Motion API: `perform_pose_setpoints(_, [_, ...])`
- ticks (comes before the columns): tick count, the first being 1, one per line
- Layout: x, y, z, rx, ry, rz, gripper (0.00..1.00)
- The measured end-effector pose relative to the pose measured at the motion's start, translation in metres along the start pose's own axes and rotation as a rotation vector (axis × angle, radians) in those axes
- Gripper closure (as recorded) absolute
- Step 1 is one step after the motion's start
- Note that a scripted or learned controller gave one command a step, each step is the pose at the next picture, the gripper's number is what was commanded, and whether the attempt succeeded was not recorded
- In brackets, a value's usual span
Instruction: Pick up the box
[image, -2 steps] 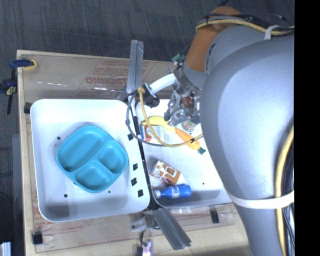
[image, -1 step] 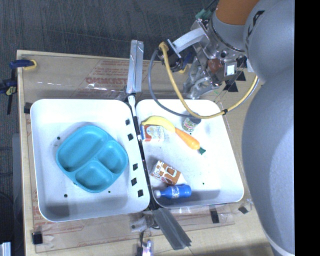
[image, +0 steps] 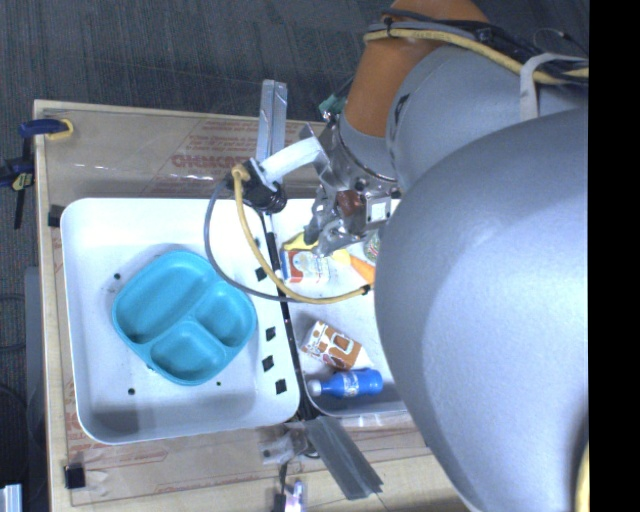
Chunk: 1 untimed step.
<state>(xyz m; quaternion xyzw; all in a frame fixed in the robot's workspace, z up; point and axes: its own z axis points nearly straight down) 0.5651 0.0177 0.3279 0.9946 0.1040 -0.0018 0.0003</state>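
Judging the small box (image: 332, 346) light, stiff cardboard, best pinched across its narrow sides; gripper (image: 328, 232) grip state unreadable.

Your widest open floor is in the left bin (image: 85, 300), all around the blue divided tray (image: 183, 315), which sits near its middle and clear of the walls. The right bin (image: 335, 405) is cramped: the grey arm (image: 480, 300) hangs over most of it, and a yellow cable (image: 245, 245) loops across the divider between the bins. Down in that bin, the small brown and white box (image: 331, 346) lies just above the blue bottle (image: 347, 384), with a narrow gap between them. Colourful packets (image: 310, 265) crowd the floor under the gripper (image: 328, 232), near the top of the bin.
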Motion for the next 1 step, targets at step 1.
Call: perform_pose_setpoints(1, [-0.0781, -0.0252, 0.1067, 0.004, -0.003, -0.017, 1.0])
